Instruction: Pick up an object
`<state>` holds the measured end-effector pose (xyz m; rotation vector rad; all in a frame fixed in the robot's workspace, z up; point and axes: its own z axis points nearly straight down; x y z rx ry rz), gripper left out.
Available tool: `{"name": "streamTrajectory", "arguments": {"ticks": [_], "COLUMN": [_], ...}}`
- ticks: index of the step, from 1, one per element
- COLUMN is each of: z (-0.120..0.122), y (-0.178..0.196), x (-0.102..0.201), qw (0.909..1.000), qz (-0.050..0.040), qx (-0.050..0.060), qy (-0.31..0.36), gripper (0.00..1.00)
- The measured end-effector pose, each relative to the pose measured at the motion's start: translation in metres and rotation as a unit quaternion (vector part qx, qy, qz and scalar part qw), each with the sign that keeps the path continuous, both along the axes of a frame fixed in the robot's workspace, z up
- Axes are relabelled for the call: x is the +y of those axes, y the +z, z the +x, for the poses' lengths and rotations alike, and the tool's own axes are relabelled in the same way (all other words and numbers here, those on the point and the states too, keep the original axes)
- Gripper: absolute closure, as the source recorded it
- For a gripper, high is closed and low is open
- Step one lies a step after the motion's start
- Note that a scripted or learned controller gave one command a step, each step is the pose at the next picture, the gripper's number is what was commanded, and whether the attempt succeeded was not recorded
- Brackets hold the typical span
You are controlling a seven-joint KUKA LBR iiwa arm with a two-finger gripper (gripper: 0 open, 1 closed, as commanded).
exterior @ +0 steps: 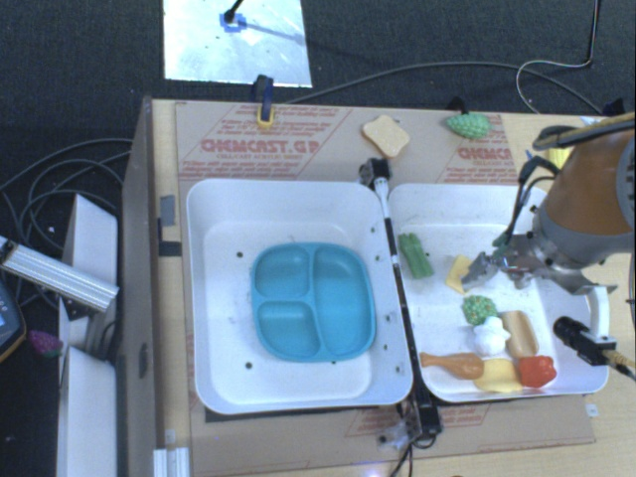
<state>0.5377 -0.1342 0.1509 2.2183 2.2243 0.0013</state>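
Now we see the claw low in the right bin, just above the yellow wedge and broccoli floret; we cannot tell its state. Left bin holds a blue divided plate.

Bins: white. Plate in left bin: light blue. In right bin, from the plate outward: green stick, yellow wedge, green floret, white lump, tan bun, orange-tan drumstick, red piece. Desk: brown cardboard, red lettering. Arm: orange band, grey below.
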Motion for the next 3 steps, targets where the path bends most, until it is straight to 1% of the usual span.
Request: {"name": "streamTrajectory", "arguments": {"ticks": [1,2,3], "z": [-0.008,-0.007,0.017], "y": [-0.066,-0.056,0.035], "x": [0.006,0.006,0.096], "qw": [1.0,1.0,1.0], "qz": [-0.0003,-0.0003,0.0008], "qx": [0.0,-0.001,-0.002], "qy": [-0.001,0.0,0.002], "gripper": [0.0,1.0,1.0]}}
